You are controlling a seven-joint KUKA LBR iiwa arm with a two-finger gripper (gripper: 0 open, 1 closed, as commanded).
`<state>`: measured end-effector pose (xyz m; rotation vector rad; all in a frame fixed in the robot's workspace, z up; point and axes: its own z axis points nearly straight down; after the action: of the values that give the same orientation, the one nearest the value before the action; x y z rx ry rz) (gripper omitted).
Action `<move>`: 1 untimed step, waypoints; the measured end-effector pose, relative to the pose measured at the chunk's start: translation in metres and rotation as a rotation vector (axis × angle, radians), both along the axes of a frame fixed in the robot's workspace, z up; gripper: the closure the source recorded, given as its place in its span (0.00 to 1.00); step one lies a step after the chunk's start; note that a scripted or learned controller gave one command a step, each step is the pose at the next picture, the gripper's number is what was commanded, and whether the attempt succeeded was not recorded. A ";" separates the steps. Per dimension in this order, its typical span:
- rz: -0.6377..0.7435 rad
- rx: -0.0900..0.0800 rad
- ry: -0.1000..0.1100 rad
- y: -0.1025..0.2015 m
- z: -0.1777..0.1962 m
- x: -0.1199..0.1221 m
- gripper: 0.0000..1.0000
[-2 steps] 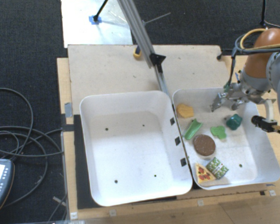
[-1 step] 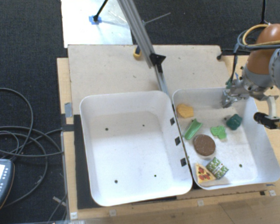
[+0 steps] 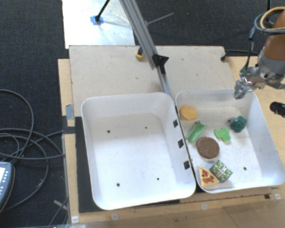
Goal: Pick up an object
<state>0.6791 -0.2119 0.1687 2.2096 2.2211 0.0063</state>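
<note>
Teal toy (image 3: 238,124) lies just below the pincer (image 3: 240,91), whose state is unclear; a descent might strike the bin wall (image 3: 256,105).

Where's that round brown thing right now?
The round brown disc lies in the right bin, near its middle, just below the green pod-shaped piece and above the pizza slice toy.

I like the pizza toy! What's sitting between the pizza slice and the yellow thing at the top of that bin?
In the camera view, the green pod and brown disc lie between the yellow piece and the pizza slice.
</note>
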 end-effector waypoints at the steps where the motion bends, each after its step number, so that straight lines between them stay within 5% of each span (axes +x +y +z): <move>1: 0.001 0.000 -0.001 0.000 0.056 0.002 1.00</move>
<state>0.6812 -0.2123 0.2247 2.2085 2.2216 0.0069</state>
